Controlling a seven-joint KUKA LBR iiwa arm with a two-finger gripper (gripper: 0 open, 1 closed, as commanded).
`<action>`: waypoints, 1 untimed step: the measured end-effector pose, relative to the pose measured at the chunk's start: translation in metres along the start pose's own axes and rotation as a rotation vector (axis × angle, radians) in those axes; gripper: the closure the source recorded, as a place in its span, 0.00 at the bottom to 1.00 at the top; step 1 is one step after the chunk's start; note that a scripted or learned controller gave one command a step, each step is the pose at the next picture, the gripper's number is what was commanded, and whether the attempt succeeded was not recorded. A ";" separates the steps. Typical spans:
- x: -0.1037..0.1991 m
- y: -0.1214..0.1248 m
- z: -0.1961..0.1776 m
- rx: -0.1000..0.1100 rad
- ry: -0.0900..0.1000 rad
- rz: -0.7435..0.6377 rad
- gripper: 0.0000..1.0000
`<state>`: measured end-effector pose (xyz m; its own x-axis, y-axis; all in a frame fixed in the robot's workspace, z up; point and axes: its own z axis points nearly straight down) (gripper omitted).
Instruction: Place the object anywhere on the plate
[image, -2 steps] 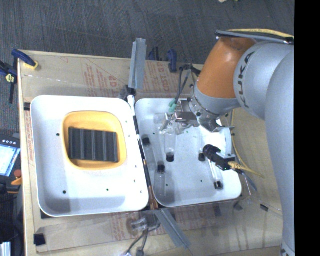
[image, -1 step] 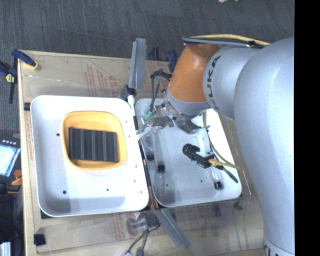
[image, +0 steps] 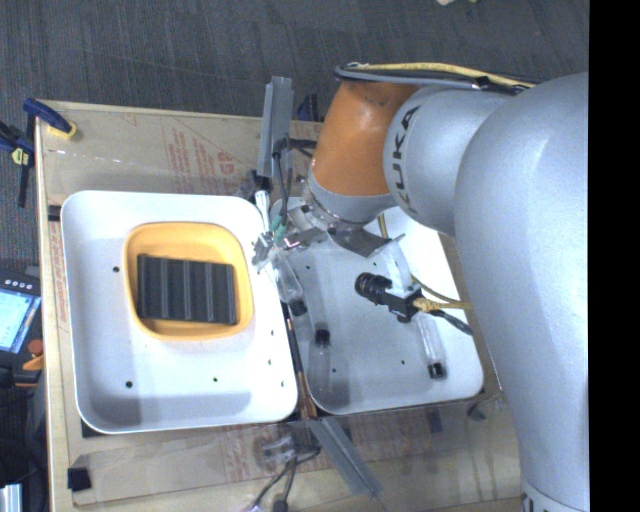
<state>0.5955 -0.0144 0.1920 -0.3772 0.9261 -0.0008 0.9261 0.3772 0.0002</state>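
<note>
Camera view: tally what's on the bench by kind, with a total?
Shallow white bins: 2 (left, right)
Yellow square plate with dark ribbed centre: 1
Clear plastic tube with dark cap: 1
Small dark piece on the right bin's floor: 1
Total: 5

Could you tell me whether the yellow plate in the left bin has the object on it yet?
Not yet, as far as I can see. The yellow plate in the left bin shows only its dark ribbed centre, and small items lie in the right bin.

Plywood bench (image: 160, 140) on dark grey carpet (image: 150, 45), evenly lit.
</note>
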 end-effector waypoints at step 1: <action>0.050 0.015 0.001 0.005 0.003 -0.205 1.00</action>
<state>0.5908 0.0380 0.1909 -0.5580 0.8298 0.0027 0.8298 0.5580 -0.0045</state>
